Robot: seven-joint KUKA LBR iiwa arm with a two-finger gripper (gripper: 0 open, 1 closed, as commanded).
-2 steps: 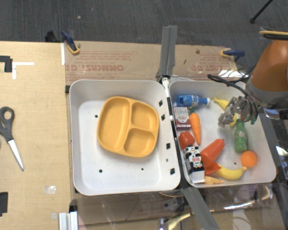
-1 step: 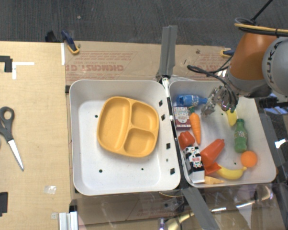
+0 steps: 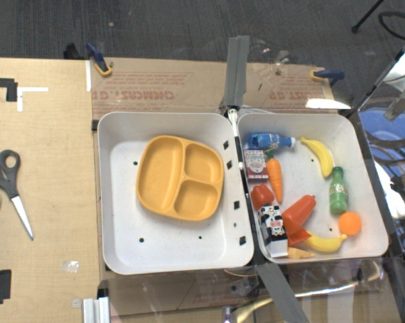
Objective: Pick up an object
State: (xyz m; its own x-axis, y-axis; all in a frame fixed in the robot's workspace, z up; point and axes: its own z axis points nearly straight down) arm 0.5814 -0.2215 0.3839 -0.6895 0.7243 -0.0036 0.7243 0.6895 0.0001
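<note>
Crowded right-hand white bin (image 3: 361,159): I judged any grab risky there, since the orange plastic carrot (image 3: 275,178) lay touching a red toy pepper (image 3: 262,195) and a small printed carton (image 3: 255,163), so fingers might snag a neighbour. I counted two yellow plastic bananas (image 3: 320,155), at one and five o'clock, one green bottle (image 3: 338,191), one blue bottle (image 3: 269,140). Left-hand white bin (image 3: 115,200): one yellow divided plate (image 3: 180,178). The jaws' state I could not tell.

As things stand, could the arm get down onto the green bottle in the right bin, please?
Probably yes: the green bottle lies with open bin floor to its left and nothing on top; only a banana just above it and an orange below sit close.
</note>
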